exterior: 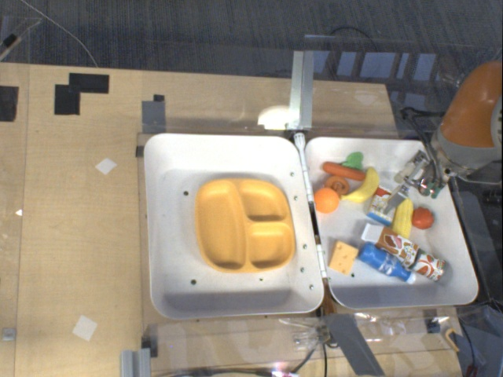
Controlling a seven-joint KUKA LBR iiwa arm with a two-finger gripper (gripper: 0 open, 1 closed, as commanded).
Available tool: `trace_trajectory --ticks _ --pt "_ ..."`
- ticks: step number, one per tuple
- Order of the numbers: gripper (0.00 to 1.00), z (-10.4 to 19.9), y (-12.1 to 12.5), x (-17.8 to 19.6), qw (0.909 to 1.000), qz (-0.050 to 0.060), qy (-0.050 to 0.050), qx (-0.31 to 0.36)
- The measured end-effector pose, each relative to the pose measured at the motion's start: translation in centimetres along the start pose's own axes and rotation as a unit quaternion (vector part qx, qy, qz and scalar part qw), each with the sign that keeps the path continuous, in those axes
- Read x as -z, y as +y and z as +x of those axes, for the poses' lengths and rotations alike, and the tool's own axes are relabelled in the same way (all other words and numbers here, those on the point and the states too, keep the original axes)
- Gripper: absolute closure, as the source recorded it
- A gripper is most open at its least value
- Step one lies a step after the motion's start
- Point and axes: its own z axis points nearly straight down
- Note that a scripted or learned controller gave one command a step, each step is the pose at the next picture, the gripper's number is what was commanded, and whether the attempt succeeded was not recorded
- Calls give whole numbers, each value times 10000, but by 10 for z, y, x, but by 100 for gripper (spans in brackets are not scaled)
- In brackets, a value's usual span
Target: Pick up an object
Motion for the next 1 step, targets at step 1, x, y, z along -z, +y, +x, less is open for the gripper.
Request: trace_trajectory --ticks 1 --pt "0 -6 59 -20 9935 19 -33 -1142"
